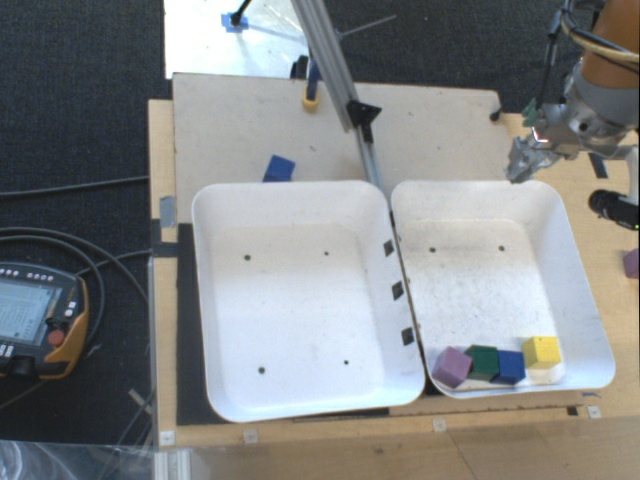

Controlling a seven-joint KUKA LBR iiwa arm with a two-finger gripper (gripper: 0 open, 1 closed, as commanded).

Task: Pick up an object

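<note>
Gripper (524, 160) hangs over far edge of right bin (575, 243); I cannot tell its state, and I see nothing held. Blocks well apart from it, down along bin's near wall: purple block (451, 365), green block (483, 359), blue block (510, 367), yellow block (542, 351), touching in a row. My read: pick not begun. Yellow is most nearly straight below in view, so I'd try it first.

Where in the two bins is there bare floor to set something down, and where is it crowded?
The left bin is bare floor from wall to wall. The right bin is open across its far and middle floor, up to the rim near the gripper. Its near edge is crowded: purple block, green block, blue block and yellow block sit packed in a row.
</note>
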